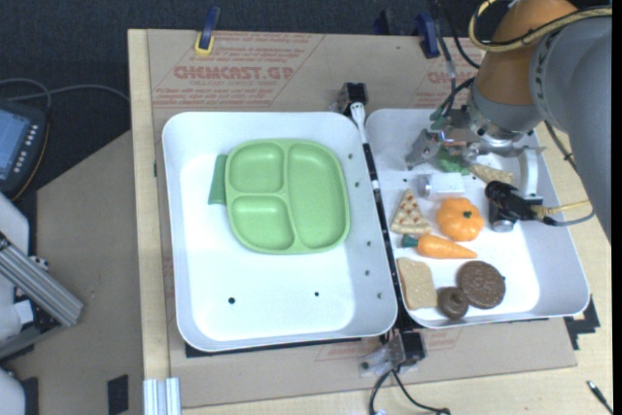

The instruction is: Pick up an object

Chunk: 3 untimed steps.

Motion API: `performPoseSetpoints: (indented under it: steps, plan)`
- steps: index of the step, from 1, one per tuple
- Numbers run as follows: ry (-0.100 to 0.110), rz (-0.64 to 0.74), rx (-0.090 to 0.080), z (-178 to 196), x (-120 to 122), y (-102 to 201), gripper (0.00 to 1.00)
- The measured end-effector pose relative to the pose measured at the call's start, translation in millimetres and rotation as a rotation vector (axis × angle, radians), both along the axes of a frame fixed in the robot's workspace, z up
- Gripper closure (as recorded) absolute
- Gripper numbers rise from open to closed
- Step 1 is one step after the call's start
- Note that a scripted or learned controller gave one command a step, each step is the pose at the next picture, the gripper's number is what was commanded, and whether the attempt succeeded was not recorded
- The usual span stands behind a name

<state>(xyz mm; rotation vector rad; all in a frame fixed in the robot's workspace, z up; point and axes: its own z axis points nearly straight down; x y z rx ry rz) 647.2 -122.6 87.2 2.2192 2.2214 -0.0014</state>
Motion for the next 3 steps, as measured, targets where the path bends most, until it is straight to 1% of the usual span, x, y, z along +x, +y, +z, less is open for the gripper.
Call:
performPoseSetpoints:
  steps: [1, 2, 3]
  plan:
    - [-0.005, 0.000, -0.001, 1.7, 2.3, -0.4, 0.00]
    - [-0.016, 0.000, -0.006, 16.0, 5.1, -2.3, 1.00]
    - [-0.007, -0.001, 0.000, 77.2, 9.5, -9.8, 1.00]
